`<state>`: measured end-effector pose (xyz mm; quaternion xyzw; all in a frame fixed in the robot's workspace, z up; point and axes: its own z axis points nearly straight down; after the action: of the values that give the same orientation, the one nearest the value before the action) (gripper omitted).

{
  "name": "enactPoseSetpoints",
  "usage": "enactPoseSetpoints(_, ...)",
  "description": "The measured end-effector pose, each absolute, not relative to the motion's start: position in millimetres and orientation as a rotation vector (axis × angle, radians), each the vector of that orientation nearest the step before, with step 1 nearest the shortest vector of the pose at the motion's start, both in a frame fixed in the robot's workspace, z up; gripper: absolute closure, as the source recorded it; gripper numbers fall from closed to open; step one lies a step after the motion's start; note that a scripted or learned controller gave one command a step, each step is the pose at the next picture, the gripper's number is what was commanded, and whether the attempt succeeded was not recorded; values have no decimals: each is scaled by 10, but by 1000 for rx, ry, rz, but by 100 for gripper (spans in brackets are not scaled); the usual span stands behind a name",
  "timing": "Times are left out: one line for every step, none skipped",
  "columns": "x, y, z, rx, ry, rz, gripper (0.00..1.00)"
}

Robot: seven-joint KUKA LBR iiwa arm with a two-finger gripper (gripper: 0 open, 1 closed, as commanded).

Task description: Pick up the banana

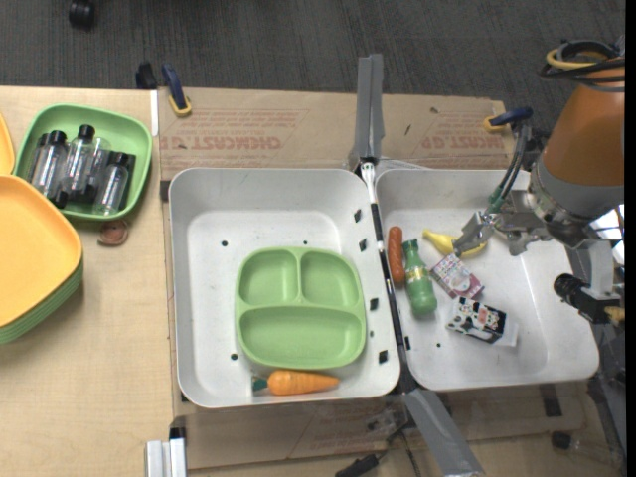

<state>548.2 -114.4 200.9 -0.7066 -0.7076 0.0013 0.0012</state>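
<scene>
The banana [444, 239] lies in the right bin [537, 361], its near end just under the tips of my claw [474, 235], and the rest reaches away to the left. I cannot tell how my claw is set. Just below it lies a pink packet [456, 275], with a green bottle [418, 284] left of that, so I judge the crowding leaves little room.

From my remote station: arm [586, 157] shows a broad orange band over a grey wrist housing. Yellow and black cables [581, 56] loop above it (loosely coiled). The gripper [475, 233] is bare metal, silvery, with thin angular fingers and dark fittings.
</scene>
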Motion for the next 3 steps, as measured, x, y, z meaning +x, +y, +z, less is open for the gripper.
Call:
enactPoseSetpoints(5937,-1364,1569,-2205,-2237,3,0)
enactPoseSetpoints(6007,-1160,910,-2218,-2224,3,0)
enactPoseSetpoints(6267,-944,1388,-2270,-2172,2,0)
